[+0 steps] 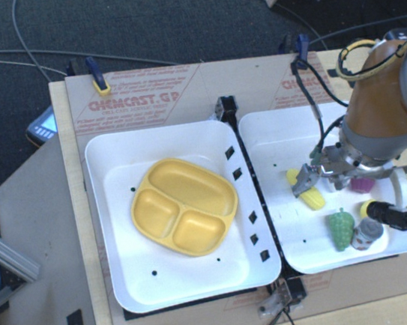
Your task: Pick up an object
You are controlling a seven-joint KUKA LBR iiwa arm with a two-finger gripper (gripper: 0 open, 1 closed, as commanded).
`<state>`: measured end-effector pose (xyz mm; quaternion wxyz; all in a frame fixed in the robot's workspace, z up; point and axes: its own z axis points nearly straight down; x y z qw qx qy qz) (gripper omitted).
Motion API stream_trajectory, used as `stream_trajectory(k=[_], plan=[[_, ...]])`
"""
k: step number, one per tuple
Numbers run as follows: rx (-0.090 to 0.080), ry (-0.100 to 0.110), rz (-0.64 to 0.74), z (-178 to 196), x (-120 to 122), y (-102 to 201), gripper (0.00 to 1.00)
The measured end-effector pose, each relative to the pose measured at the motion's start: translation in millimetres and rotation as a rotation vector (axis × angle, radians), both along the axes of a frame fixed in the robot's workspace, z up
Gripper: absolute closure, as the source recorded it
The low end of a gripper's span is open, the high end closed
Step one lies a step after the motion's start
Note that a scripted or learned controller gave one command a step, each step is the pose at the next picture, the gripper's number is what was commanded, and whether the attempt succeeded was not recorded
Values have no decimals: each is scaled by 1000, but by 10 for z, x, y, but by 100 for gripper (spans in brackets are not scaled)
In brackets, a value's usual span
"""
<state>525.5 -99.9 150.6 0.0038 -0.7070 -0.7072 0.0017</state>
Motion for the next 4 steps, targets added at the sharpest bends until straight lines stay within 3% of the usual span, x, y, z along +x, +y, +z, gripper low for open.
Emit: stream_trajectory(k=[2,3,4], plan=[[-1,-3,0,-673,-21,-19,0],[0,-7,-1,-550,-10,-19,100],[-3,-11,-1,-86,-57,-77,100]])
